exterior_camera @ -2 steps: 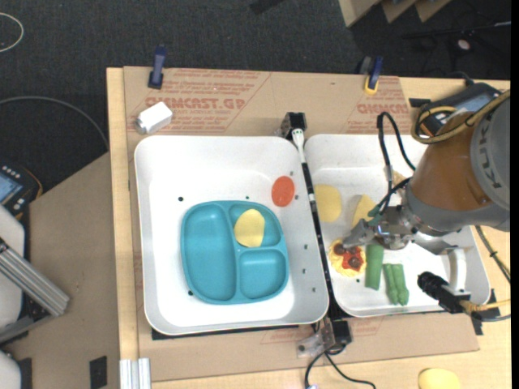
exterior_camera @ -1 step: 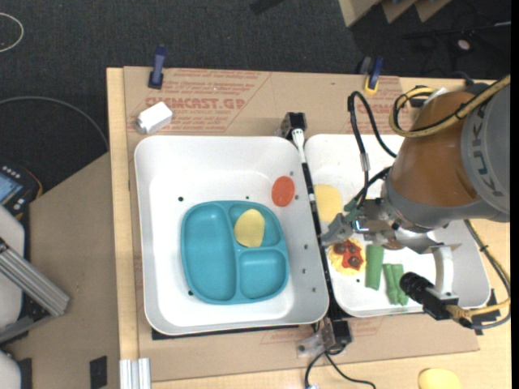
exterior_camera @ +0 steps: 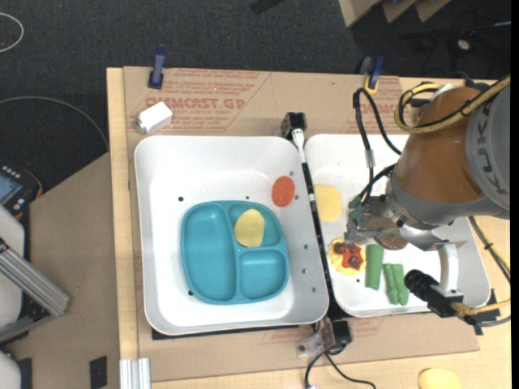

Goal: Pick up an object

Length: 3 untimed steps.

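Note:
My gripper (exterior_camera: 362, 227) hangs low over the middle of the right bin (exterior_camera: 350, 301), under the bulky grey and orange arm. Just below it lies a small red and yellow toy (exterior_camera: 349, 258). Beside that toy, two green sticks (exterior_camera: 373, 267) (exterior_camera: 395, 283) lie side by side near the bin's front. A pale yellow piece (exterior_camera: 328, 202) rests by the right bin's left wall, up and left of the gripper. Nothing shows held in the gripper.
The left bin (exterior_camera: 158, 217) holds a teal divided plate (exterior_camera: 212, 254) with a yellow piece (exterior_camera: 250, 228) in its upper compartment. An orange-red disc (exterior_camera: 282, 190) sits near that bin's right wall. The arm hides the right bin's far side.

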Available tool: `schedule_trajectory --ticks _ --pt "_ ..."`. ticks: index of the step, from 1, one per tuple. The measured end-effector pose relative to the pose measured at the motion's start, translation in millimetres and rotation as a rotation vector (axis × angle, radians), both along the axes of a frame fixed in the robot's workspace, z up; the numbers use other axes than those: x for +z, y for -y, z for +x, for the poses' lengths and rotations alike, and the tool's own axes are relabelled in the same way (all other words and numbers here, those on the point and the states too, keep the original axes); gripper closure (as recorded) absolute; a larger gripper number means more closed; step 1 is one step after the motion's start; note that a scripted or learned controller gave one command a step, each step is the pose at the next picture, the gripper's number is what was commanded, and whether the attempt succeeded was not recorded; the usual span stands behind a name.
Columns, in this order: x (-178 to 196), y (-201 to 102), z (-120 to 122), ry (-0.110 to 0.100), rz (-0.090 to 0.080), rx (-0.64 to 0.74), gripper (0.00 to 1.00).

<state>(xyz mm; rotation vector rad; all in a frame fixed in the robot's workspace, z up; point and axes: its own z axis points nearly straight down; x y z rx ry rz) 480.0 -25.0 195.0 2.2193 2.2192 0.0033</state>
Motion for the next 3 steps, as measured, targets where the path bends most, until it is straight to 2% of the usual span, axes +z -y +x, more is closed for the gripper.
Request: schedule_trajectory --ticks 1,2,3 --pt "47.0 -87.9 12.8 0.002 0.005 0.011 1.0" --pt "25.4 -85.6 -1.1 -0.009 0.002 -0.001 1.0" --pt "223.2 -111.0 1.0 0.016 0.006 0.005 1.0"
